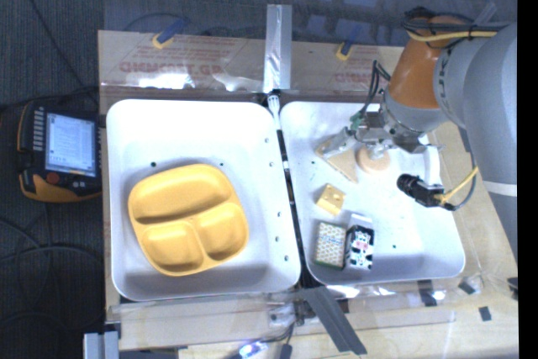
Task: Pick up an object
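My gripper is low in the upper part of the right bin, under the arm's orange band. It hangs right over a round peach-coloured piece and next to a tan wedge that lies to its left. Whether it touches either one is hidden by the wrist. Nearer the front lie a small yellow block, a green-and-white patterned packet and a black-and-white carton, side by side.
The left bin holds a yellow three-compartment tray. A black connector with a yellow cable hangs off the arm over the right bin. A handheld pendant sits left of the bench.
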### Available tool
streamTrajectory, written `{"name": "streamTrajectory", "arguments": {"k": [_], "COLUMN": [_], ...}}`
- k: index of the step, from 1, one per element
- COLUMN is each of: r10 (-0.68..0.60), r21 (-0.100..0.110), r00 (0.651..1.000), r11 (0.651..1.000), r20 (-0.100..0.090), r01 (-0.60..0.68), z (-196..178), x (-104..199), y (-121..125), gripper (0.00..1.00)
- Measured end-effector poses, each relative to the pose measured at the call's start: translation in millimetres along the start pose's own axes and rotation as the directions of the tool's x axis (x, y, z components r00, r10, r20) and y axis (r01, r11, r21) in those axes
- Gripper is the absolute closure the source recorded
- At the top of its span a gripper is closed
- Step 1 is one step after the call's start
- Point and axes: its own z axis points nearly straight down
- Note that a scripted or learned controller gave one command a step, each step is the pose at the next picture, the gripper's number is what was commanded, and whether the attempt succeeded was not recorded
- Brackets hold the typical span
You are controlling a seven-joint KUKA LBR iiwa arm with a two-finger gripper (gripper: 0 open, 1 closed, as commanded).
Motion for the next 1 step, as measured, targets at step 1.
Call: {"name": "streamTrajectory", "arguments": {"k": [1], "r10": [0.0], "r21": [-0.004], "r00": [1.0], "r11": [1.0], "r20": [-0.001], "r01": [0.0], "z": [-11.5], "x": [0.2], "y": [1.6], "gripper": [1.0]}}
